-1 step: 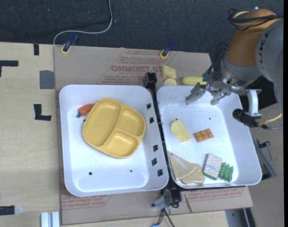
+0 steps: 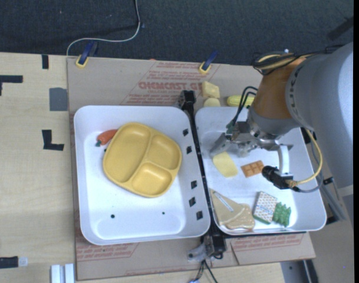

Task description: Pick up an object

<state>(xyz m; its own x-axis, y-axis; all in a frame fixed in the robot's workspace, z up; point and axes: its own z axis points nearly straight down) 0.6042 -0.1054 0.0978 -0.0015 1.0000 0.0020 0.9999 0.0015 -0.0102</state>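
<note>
A pale yellow block (image 2: pixel 225 164) lies in the right bin (image 2: pixel 309 217) near its left edge, about midway along it, with the gripper (image 2: pixel 233 144) just above it toward the far side; whether its fingers are open or closed cannot be told. An orange waffle-textured piece (image 2: pixel 252 169) sits just right of the block, and toward the near edge lie a tan sandwich-like piece (image 2: pixel 233 214), a speckled square (image 2: pixel 264 206) and a green item (image 2: pixel 282 213). The left bin (image 2: pixel 94 217) carries a yellow divided plate (image 2: pixel 142 158) at its centre, an orange carrot-like piece (image 2: pixel 106 136) touching its far-left rim
</note>
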